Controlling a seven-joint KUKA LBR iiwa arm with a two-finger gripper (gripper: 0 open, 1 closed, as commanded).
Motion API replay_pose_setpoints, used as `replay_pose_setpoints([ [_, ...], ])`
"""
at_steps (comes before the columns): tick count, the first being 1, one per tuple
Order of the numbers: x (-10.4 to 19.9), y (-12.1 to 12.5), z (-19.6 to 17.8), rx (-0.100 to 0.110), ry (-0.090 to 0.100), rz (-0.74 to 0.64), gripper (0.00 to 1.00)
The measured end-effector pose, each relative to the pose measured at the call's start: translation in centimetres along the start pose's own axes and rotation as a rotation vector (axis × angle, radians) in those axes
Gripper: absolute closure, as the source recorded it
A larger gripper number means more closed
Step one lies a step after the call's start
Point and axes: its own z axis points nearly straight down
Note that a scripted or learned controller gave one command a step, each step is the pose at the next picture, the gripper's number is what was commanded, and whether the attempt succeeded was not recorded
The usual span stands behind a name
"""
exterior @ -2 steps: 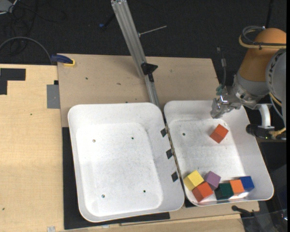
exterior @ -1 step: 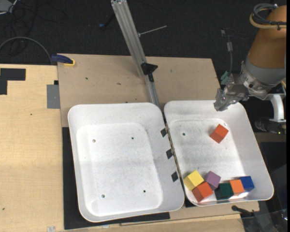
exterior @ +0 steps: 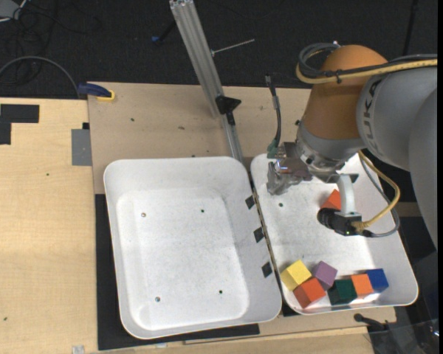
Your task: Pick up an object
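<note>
The claw [exterior: 279, 174] hangs over the right bin's [exterior: 295, 220] far left corner; whether it is open or holding anything I cannot tell. The blocks [exterior: 332, 282] cluster at the near edge, well apart, toward the camera

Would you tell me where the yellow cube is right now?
The yellow cube lies in the right bin, near its front left corner, touching the red cube in front of it, with the purple cube on its right.
</note>
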Motion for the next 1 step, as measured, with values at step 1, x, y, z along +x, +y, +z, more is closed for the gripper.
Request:
replay_pose_setpoints([
  [1,-0.71,0.09,-1.29,-0.005,-0.003,0.013,1.00],
])
